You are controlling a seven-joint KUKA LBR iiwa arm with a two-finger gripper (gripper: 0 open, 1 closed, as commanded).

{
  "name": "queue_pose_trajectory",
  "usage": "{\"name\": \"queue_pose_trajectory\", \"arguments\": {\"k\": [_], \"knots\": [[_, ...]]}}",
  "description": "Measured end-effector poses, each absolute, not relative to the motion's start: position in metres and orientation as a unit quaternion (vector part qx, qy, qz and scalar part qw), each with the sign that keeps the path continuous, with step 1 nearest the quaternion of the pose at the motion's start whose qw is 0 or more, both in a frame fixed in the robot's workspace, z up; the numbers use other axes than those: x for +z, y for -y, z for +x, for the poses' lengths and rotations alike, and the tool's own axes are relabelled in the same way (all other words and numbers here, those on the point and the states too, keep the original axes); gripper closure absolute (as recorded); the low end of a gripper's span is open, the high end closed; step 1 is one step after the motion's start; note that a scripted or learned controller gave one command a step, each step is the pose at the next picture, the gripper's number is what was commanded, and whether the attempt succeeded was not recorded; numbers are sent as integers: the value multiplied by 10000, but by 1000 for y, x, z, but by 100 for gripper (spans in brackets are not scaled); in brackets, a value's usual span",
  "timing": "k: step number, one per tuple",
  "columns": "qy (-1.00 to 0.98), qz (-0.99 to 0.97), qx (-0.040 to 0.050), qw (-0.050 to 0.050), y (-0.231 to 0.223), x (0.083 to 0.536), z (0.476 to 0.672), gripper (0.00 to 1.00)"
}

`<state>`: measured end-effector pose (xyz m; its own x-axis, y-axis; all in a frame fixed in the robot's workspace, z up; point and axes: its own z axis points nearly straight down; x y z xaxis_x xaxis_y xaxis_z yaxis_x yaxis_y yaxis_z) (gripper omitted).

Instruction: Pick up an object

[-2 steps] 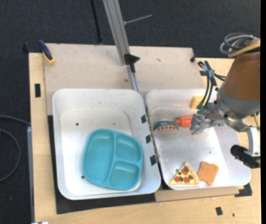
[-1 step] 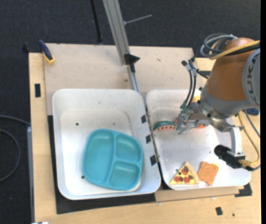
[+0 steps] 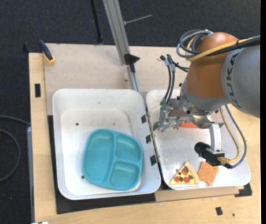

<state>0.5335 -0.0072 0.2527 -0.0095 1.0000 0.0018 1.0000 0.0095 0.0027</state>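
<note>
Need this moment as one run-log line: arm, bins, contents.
arm: over right bin | pincer: near its left wall, grasp unconfirmed | right bin: pizza slice, orange block | left bin: teal divided plate

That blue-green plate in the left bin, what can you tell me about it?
The turquoise plate is a divided tray with rounded corners, looking like smooth plastic. Raised ridges split it into three compartments: one long section on its left and two smaller ones on its right. It lies flat, right side up and turned a little askew, on the floor of the left bin, toward the bin's near right corner. It holds no food, and the arm is not touching it.
</note>
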Motion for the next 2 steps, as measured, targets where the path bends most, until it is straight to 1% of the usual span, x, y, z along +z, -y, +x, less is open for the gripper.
{"name": "queue_pose_trajectory", "arguments": {"k": [1,2], "knots": [[-7099,7043,12,3,-37,254,534,100],[-7097,7045,7,2,-83,250,548,100]]}}
